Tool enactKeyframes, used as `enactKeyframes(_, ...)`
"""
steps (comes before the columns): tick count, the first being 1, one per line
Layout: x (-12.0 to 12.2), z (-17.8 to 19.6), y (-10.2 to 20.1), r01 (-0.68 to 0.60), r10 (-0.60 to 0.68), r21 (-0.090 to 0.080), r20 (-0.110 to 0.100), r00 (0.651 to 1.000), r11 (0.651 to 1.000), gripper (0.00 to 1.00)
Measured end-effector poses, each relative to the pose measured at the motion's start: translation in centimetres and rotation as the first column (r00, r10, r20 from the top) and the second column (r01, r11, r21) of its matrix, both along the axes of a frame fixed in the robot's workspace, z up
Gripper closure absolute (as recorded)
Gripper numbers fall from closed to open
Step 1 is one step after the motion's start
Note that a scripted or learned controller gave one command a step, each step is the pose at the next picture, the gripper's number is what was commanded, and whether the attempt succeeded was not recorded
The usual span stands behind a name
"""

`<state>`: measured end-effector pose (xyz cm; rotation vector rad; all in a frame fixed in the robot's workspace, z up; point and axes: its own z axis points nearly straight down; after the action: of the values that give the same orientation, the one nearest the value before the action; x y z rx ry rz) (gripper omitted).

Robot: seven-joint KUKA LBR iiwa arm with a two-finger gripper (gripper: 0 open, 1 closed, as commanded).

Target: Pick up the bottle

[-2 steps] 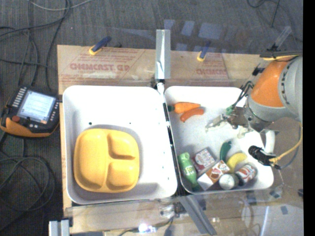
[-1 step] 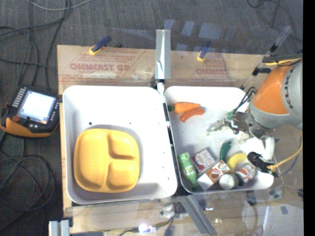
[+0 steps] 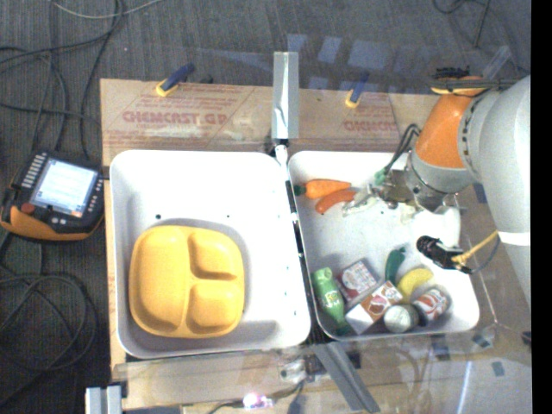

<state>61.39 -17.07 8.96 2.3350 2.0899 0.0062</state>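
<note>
Lying glossy green in the right bin, the bottle (image 3: 329, 290); end effector (image 3: 366, 198) state unclear.

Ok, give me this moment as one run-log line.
gripper: over right bin, beside carrot | bottle: lying at bin's front-left, ungrasped | yellow tray: left bin

"CHEMCAST GP" on bench sheet (image 3: 177, 117)

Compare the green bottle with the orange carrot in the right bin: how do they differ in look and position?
The green bottle lies at the bin's near left corner, beside the packets; the orange carrot lies at the far end, close to the gripper. The bottle is green with a label and runs roughly along the bin's left wall; the carrot is plain orange and runs across the bin. Both lie on their sides in the right bin, neither held.
</note>
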Motion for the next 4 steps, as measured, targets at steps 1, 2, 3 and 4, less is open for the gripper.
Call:
enactKeyframes(1,-4.9,0.3,-3.3,-0.28,0.28,0.004,0.011,0.96,0.96,0.0)
enactKeyframes(2,-6.8,0.4,-3.7,-0.277,0.276,0.009,0.018,0.961,0.961,0.0)
enactKeyframes(3,-7.0,1.2,-4.2,-0.272,0.272,-0.002,0.014,0.962,0.962,1.0)
enactKeyframes(4,-7.3,14.2,2.5,-0.217,0.217,0.001,-0.008,0.976,0.976,1.0)
